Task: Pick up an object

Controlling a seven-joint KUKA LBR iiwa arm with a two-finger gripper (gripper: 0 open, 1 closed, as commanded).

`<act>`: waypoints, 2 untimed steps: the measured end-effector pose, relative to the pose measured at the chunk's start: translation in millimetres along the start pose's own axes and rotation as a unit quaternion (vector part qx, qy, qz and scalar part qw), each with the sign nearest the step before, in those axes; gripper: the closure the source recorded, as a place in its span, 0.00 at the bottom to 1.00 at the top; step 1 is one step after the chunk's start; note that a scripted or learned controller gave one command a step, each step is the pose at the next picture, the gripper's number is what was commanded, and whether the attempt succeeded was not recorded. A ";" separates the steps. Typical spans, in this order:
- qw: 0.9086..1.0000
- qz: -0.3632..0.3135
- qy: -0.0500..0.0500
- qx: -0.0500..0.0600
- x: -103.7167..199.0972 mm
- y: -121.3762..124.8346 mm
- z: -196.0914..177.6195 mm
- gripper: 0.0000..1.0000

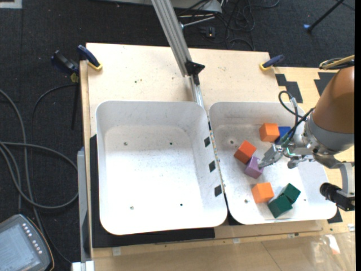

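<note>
The bench [146,72] is a big pale board that fills the middle of the frame, on a dark floor with cables. Two white bins sit on it side by side. The left bin [113,151] takes up the middle left. The right bin [225,123] sits at the middle right and has all the blocks in it.

The arm [338,112] comes in from the right edge, with its orange band at the upper right. A long grey metal bar [172,33] slants down from the top of the frame to the place between the two bins.

The gripper [269,158] is down low in the right bin, at its middle. Its tip is just beside the purple block [252,167], and I cannot tell how wide it is or if it has hold of a block.

An orange-red block [245,151] touches the purple one on its upper left. An orange block [269,132] lies higher up, with a blue block [284,133] just beside it on the right. Another orange block [262,192] lies near the lower edge of the bin. Two dark green blocks [284,200] sit together just right of it.
</note>
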State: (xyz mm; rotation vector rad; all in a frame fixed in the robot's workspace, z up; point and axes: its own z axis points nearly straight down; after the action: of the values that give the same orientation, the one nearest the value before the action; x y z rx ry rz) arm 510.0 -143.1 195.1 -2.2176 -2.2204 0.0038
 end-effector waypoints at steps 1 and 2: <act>1.000 0.001 0.000 -0.002 0.0 0.9 -1.9 0.00; 1.000 0.001 0.000 0.001 5.5 2.3 61.0 0.00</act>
State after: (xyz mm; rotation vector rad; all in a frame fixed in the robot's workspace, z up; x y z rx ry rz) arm 512.1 -137.6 134.2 -2.2185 -2.2168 0.0047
